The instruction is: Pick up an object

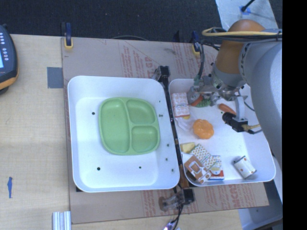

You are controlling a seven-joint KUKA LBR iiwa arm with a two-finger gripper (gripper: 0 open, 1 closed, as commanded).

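Camera view: the grey arm reaches in from the right, its orange band above the wrist. The wrist points down into the far end of the right bin. The tool sits low over that far corner, just above a small red and green item that I cannot identify. Whether the tool is open or closed cannot be told from here, and nothing is seen gripped in it.

Writing: faint red print runs across the cardboard sheet under the bins, too small to read. The patterned packets carry print, also unreadable.

Count, right bin: one pink and white carton against the left wall; one orange ball near the middle; one orange carrot-like piece beside a black part of the arm; one yellow wedge; two patterned packets overlapping at the near end; one small white cylinder at the near right corner.

Count, left bin: one green plate with three compartments, lying flat near the middle.

Bench: two bins side by side; one yellow and black device at the left edge.
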